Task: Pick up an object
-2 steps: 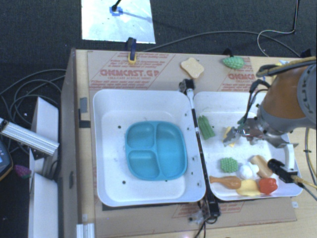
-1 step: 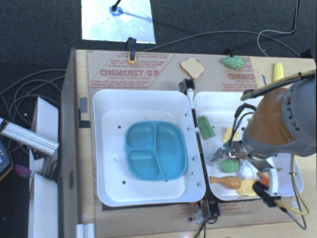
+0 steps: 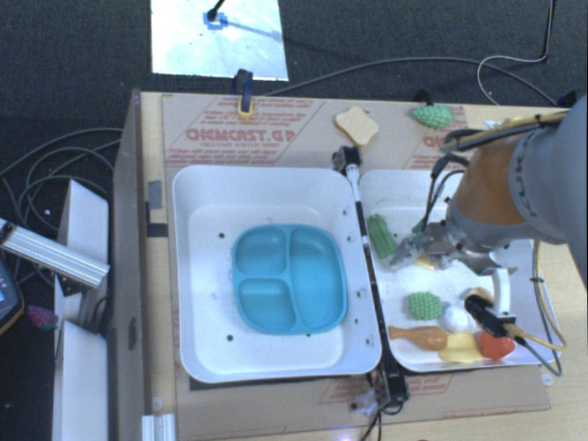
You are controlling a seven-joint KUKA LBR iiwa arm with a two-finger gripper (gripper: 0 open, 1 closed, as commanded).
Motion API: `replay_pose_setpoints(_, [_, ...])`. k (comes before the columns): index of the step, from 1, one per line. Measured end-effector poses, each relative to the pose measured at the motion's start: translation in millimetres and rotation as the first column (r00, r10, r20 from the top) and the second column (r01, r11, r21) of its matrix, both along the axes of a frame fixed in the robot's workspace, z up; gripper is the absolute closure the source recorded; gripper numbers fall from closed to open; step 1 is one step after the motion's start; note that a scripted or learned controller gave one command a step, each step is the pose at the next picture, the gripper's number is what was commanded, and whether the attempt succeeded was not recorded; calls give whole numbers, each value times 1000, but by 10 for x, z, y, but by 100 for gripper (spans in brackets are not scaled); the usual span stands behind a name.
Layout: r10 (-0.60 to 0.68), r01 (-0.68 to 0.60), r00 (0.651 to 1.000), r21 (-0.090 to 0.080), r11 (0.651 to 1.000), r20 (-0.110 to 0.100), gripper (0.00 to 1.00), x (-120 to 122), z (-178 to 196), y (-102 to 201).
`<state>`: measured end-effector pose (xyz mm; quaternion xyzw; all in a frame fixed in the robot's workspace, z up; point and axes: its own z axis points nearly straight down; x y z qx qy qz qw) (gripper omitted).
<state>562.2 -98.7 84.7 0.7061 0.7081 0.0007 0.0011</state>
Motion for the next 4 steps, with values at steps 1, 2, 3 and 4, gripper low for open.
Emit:
replay_pose_setpoints(1, [2, -2, 1000, 1, 1000, 1, 100, 5, 104, 0])
replay_pose_setpoints(2, [1, -1, 1000, 1, 1000, 1, 0, 5, 103, 1])
replay_pose_setpoints(3, [-1, 1, 1000, 0, 1000, -2, 0, -731, 373, 127])
replay_pose_setpoints(4, [-2, 2, 1000, 1, 1000, -2, 0, -596, -4, 130])
